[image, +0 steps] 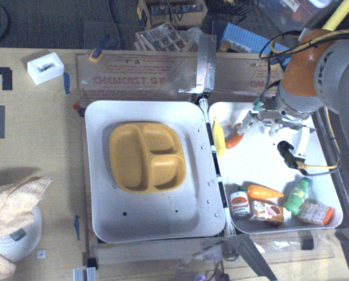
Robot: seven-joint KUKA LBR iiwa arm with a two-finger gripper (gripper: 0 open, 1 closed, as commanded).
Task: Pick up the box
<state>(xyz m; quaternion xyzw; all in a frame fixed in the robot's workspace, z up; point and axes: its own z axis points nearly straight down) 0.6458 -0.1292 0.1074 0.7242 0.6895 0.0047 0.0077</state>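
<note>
Hovering gripper [267,122] | box [267,211] well below (bin's near edge)

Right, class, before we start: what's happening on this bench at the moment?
A grey robot arm reaches in over the right bin, its gripper near the bin's back. The box it should pick up lies untouched along the front edge, among a can, carrot and green bottle. The left bin holds a yellow divided tray.

Grey rounded arm [338,81] w/ orange band [303,69]; black & yellow cables [315,167] trail by silver metal wrist bracket [280,117].
</note>
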